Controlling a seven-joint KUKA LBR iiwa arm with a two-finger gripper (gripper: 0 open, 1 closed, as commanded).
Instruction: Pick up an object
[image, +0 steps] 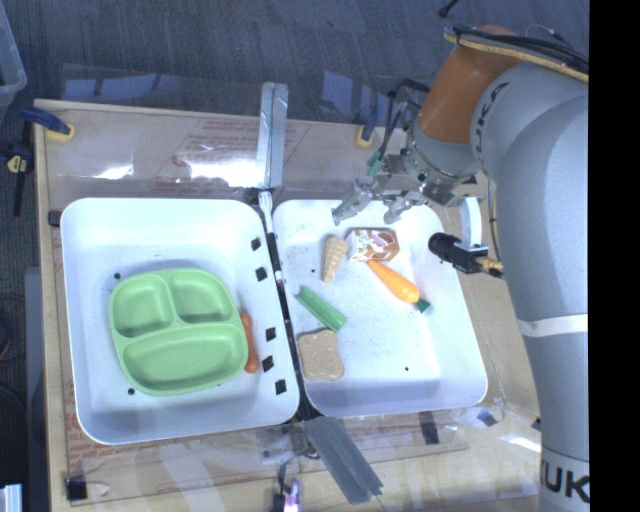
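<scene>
White bin (455, 340), carrot (393, 283) diagonal, leaf lower-right

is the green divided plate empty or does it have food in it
Empty: all three compartments of the green divided plate show bare green. A small orange carrot lies beside its right edge, in the left bin.

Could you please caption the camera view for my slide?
KUKA arm's open hand hovers above the right bin holding a carrot, cone and bread slice; green tray left.

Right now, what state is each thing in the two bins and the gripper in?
gripper: open, above right bin's far edge, holding nothing
carrot: lying loose, right bin
cone: lying on its side
green stick: lying flat
bread slice: lying flat
green plate: upright, left bin
</scene>
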